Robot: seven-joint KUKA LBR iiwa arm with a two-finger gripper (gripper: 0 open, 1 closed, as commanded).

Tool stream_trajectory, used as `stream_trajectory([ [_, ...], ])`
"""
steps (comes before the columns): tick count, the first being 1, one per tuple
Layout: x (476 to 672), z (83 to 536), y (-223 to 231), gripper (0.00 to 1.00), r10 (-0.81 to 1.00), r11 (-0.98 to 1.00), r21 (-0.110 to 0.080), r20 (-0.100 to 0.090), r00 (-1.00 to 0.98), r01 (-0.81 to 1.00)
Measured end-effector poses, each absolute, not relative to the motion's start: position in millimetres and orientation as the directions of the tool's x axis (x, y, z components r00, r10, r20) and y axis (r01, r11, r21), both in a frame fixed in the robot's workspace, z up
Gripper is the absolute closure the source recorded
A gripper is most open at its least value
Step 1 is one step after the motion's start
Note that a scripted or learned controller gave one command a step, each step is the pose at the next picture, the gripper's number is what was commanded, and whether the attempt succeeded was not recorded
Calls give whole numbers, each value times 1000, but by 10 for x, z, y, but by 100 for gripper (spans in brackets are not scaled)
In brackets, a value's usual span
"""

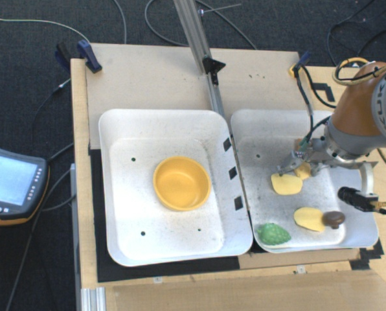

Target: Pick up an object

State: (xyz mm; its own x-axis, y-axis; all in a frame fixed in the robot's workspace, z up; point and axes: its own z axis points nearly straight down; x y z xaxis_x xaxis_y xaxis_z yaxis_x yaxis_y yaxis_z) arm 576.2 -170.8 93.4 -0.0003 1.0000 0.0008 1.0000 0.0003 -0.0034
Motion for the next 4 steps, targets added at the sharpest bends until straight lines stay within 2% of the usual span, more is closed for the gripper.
stream_trajectory([
  [1,5777,1064,-1710,100,1000,0,2,0,0,1000],
  [2,5875,1613,-1762,100,1000,0,5,-1,0,1000],
  [4,5837,2537,-1678,100,1000,0,4,-1,0,1000],
])
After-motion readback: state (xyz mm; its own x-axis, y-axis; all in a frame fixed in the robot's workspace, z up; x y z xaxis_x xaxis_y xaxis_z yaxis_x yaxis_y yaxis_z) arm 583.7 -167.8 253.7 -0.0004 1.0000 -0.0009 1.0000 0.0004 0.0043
